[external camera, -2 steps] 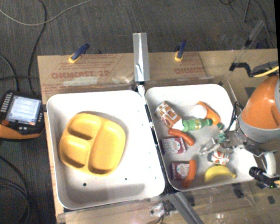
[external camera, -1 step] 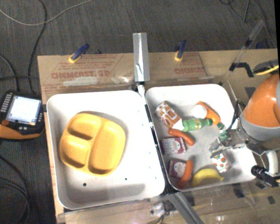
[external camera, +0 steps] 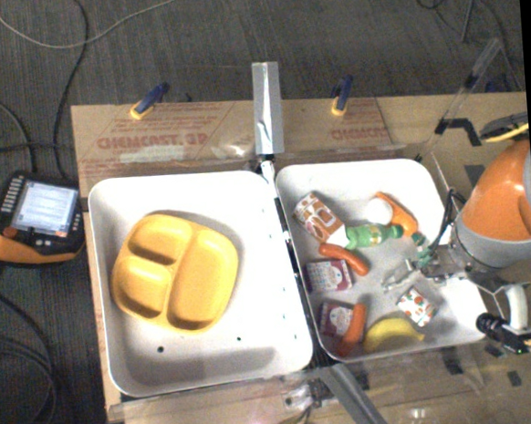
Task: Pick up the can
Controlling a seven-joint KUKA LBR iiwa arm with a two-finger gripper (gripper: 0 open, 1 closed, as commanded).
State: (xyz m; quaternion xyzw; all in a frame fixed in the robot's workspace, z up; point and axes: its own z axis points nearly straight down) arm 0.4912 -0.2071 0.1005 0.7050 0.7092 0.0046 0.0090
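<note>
A dark red can (external camera: 328,275) lies on its side in the left half of the right bin (external camera: 424,174), just below a sausage (external camera: 344,258). A second dark red can-like item (external camera: 332,317) lies nearer the front wall, with an orange carrot (external camera: 353,324) against it. My gripper (external camera: 402,274) hangs over the right middle of that bin, to the right of the can and apart from it. It stands open with nothing between its fingers. The grey arm with its orange band (external camera: 503,201) reaches in from the right.
The right bin also holds an orange-and-white carton (external camera: 315,216), a green bottle (external camera: 373,235), an orange-and-white bottle (external camera: 390,210), a small carton (external camera: 417,306) just below the gripper and a banana (external camera: 391,334). A yellow divided plate (external camera: 175,270) lies in the left bin (external camera: 117,355).
</note>
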